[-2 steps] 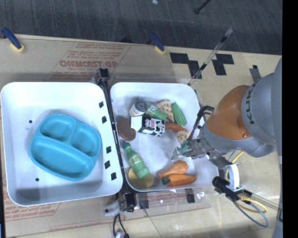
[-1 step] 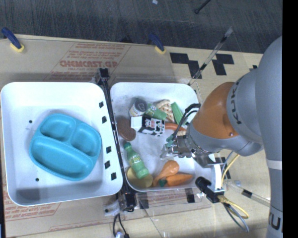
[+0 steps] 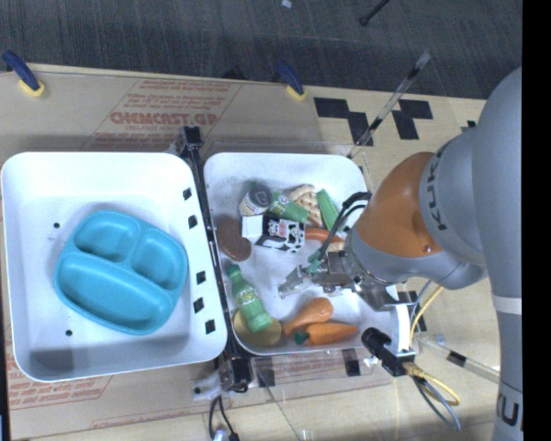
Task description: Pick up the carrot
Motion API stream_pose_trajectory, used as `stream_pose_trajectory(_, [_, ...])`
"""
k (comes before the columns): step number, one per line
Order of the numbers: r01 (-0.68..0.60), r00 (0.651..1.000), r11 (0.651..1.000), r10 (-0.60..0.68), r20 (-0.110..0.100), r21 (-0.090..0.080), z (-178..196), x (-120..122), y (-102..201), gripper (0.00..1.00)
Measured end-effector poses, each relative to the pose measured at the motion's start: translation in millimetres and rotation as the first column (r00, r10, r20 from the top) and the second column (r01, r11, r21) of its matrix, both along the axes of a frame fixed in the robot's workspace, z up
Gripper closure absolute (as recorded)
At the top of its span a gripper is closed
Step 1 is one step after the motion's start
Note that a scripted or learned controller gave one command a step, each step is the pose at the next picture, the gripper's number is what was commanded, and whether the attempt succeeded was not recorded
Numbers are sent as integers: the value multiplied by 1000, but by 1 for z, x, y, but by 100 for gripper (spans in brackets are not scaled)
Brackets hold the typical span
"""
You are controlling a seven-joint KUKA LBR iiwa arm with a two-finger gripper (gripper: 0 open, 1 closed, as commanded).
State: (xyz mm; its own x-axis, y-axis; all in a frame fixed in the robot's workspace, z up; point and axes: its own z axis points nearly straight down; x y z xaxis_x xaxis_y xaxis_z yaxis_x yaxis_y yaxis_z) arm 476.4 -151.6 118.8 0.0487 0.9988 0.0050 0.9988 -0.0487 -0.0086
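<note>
Orange tapered carrot, smooth plastic, lies at front edge of right white bin. Metal claw just above it; finger spread unreadable. Wrist hides bin's right side.

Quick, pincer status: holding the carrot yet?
Pincer: low over the right white bin, just above the two orange carrots; whether it is open, closed or gripping cannot be told.
</note>
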Motion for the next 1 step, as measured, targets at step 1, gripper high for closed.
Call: stream_pose_trajectory(1, [-199,980,980,199,-1,4,-27,0,-33,0])
